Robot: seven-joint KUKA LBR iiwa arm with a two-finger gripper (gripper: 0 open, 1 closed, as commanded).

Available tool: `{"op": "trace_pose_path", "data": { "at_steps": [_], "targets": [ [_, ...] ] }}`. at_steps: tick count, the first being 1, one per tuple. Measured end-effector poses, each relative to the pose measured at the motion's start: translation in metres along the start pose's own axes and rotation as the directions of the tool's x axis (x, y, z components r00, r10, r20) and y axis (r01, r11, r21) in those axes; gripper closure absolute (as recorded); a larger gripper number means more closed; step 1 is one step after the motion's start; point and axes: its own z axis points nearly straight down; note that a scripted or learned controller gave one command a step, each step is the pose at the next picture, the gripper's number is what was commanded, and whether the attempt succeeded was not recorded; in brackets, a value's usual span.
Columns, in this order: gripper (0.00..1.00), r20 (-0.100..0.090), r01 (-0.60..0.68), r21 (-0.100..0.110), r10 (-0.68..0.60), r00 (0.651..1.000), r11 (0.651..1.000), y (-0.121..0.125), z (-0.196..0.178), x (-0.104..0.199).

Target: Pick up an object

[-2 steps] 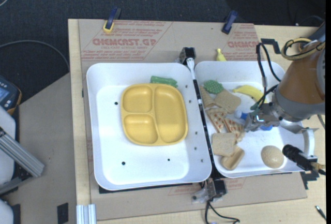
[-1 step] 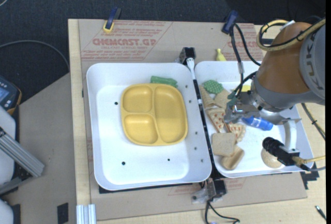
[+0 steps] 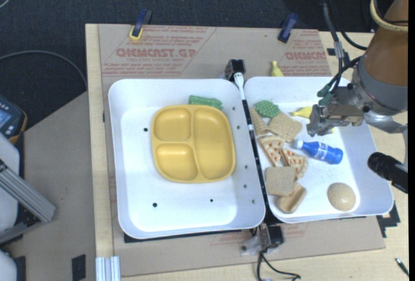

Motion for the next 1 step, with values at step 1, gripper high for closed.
{"op": "trace_pose_path", "data": {
  "at_steps": [1],
  "targets": [
    [1.00, -0.002, 0.002, 0.021, -0.002, 1.000, 1.000, -0.0046, 0.0551, 0.0456]
  ]
}}
